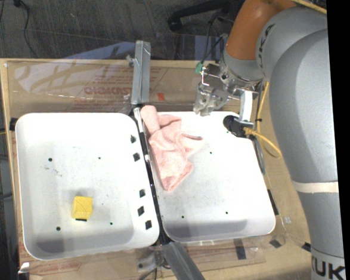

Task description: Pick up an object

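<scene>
1. Grey and bulky, the arm [308, 127] fills the right side of the camera view and is the closest thing to the lens; its orange band [247, 23] sits above the wrist.
2. At the wrist's tip, the end effector [205, 108] hangs over the far rim of the right bin [252, 215], nothing between its fingers; how wide they stand I cannot tell from this slant.
3. Candidates for picking: a crumpled pink cloth [167, 152] lies in the right bin against the divider shared with the left bin [31, 134], and a small yellow block [82, 207] rests alone toward the near side of the left bin, well apart from the end effector.
4. Judged step: the approach, before any grasp. Nothing is lifted yet.
5. The cloth is the nearer target, just beside the end effector and toward the divider. The next move probably calls for a short shift over a raised fold, a descent, then a pinch on bunched fabric, since a flat patch may slip free.
</scene>
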Controlling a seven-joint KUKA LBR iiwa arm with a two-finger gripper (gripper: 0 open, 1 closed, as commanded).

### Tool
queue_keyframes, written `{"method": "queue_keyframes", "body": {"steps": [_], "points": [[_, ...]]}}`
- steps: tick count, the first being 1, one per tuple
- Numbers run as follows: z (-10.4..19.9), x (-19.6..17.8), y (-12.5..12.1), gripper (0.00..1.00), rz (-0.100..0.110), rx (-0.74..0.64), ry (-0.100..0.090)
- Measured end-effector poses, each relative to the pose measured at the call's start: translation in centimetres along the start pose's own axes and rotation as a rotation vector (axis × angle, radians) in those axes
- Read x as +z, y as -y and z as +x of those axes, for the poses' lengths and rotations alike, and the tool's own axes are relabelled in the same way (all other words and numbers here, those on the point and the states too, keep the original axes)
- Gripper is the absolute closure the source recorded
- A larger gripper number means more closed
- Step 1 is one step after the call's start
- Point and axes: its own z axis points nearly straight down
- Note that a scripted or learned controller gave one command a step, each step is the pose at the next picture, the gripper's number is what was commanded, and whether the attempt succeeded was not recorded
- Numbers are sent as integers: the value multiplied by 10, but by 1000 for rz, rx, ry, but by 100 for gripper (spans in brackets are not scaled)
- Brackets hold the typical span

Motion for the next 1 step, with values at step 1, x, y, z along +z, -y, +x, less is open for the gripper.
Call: {"method": "queue_keyframes", "body": {"steps": [1], "points": [[-28, 119, -8, 100, 5, -316, -1]]}}
